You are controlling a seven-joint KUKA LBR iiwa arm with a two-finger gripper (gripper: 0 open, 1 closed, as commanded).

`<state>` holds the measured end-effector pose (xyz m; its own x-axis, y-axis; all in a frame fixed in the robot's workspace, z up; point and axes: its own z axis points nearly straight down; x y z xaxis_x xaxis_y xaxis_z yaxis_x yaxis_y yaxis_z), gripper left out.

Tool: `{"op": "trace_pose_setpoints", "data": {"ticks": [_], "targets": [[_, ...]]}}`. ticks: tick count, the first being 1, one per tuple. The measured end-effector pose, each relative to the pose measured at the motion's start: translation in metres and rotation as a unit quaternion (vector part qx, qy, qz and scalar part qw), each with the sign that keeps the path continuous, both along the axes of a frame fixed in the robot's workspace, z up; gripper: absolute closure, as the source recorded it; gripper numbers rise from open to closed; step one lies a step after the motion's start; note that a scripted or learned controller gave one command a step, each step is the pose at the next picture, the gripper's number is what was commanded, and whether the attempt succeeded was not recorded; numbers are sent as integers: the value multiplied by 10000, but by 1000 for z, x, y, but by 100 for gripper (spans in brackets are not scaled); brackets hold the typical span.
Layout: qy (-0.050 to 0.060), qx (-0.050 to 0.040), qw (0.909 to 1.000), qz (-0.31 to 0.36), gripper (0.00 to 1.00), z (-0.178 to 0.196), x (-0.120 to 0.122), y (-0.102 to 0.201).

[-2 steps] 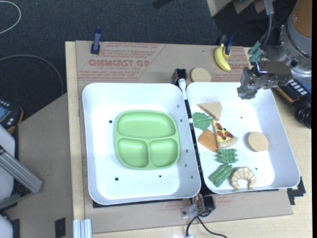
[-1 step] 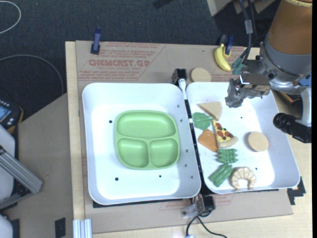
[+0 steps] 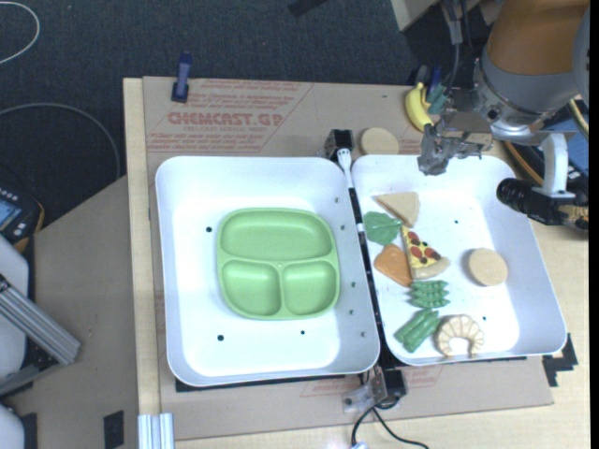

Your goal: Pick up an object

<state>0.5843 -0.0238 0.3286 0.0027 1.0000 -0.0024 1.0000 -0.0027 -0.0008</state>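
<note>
My gripper (image 3: 433,164) hangs over the far edge of the right bin (image 3: 524,251), pointing down, with nothing visible in it. Below it in that bin lie toy foods: a tan bread triangle (image 3: 401,206), a green leaf (image 3: 381,226), an orange wedge (image 3: 393,265), a pizza slice (image 3: 422,253), a round cracker (image 3: 487,267), green pea pods (image 3: 428,295), a green pod (image 3: 416,328) and a shrimp (image 3: 458,335). The bread triangle is the nearest piece, a short way in front of the gripper.
The left bin (image 3: 187,251) holds a green divided tray (image 3: 278,262). A tan disc (image 3: 379,142) and a banana (image 3: 418,107) lie on the bench behind the right bin. A black clamp (image 3: 339,144) sits where the bins meet.
</note>
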Motion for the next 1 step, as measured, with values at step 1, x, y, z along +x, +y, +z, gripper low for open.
{"op": "trace_pose_setpoints", "data": {"ticks": [1], "targets": [[45,24,10000,38,100,-45,-60,62]]}}
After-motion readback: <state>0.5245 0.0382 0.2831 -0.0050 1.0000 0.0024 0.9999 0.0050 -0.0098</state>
